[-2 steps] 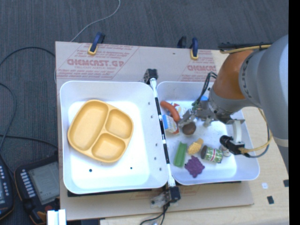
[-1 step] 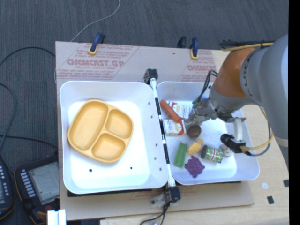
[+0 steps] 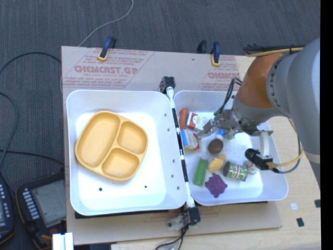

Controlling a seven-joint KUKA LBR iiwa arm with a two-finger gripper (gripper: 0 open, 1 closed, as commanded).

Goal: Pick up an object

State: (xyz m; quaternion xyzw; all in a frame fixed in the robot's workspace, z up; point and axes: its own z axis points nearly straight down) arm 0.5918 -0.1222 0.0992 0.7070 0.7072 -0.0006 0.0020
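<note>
Arm [image 3: 270,87] low over right bin [image 3: 276,189], jaws [image 3: 217,130] spread wide, gripping nothing, just above brown ball [image 3: 215,146]. Green block [image 3: 200,171], purple grapes [image 3: 216,184] nearby. Yellow tray [image 3: 111,145] in left bin [image 3: 78,191].

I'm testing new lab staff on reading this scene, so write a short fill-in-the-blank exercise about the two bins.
1. The yellow tray has ____ compartments.
2. The yellow tray lies in the ____ bin of the camera view.
3. The purple toy lies in the same bin as the ____ block beside it.
4. The gripper hangs over the ____ bin.

Missing words: three; left; green; right
</note>
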